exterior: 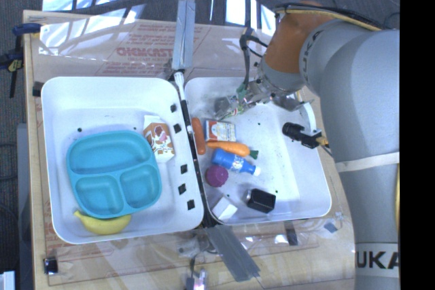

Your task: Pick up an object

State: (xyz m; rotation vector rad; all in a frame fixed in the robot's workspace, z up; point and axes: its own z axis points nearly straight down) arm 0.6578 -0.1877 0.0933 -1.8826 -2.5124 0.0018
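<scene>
Nearest in the right bin (309,197) lies a black box (260,200), then a stiff, slippery blue bottle (234,161) (best pinched across its body), and beyond hovers the gripper (239,102), finger state unclear.

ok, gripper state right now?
Gripper: low in the right bin near its back wall; open or shut cannot be told, and no object seen between its fingers.

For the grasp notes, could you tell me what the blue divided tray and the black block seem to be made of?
Blue divided tray: likely moulded plastic, smooth and slightly glossy, with rounded compartment walls in one even colour. Black block: probably hard plastic or rubber, dark with a faint sheen on top; too small to say more.
</scene>
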